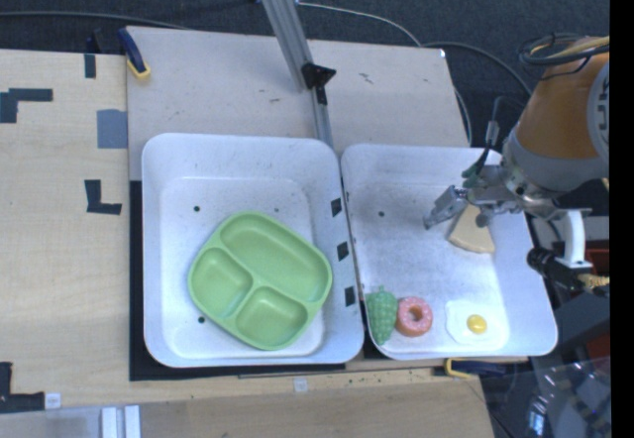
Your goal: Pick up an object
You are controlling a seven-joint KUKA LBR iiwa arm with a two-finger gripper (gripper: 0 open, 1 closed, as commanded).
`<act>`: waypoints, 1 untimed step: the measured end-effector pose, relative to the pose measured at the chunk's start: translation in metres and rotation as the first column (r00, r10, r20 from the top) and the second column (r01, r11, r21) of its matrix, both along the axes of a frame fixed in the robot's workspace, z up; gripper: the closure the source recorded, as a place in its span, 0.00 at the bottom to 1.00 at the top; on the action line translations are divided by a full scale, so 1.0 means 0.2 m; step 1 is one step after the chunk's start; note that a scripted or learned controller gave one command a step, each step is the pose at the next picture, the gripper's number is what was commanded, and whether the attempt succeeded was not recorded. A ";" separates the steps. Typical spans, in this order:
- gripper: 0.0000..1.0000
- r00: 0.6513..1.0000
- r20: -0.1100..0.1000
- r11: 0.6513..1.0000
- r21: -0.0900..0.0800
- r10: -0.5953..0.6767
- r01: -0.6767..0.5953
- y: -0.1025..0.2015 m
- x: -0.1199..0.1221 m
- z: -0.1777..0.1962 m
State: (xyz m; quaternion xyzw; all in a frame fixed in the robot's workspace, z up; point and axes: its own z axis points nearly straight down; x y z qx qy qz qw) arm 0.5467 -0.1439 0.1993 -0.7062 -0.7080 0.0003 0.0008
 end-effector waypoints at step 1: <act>0.00 1.000 0.000 1.000 0.000 0.000 0.000 0.00 0.00 0.00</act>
